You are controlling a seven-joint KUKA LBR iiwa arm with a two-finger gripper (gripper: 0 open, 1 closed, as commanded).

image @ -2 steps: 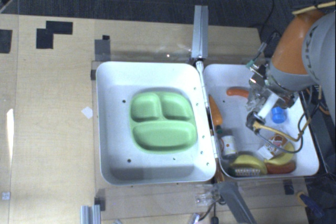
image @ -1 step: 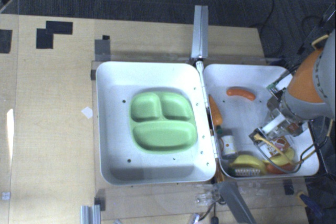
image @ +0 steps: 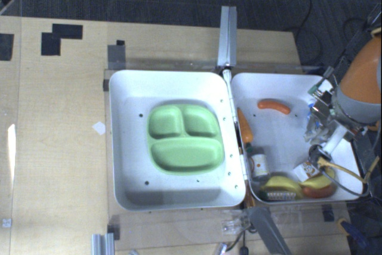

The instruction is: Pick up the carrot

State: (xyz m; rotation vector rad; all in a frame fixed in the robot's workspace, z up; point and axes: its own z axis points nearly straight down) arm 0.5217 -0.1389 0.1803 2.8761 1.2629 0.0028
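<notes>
You'll find the carrot (image: 243, 126) just right of the frame's centre, lying in the right-hand bin (image: 286, 83) flat against its left wall. It's orange, long and slim, running almost straight up and down the picture with a slight lean, its upper end pointing toward the top of the frame. The lower end looks darker, with a greenish stub, near a small jar (image: 258, 163)

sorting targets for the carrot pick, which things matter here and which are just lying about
Belongs to the job:
carrot, against the right bin's left wall
gripper

Just lying about:
green plate
sausage
small jar
banana
apple
</notes>
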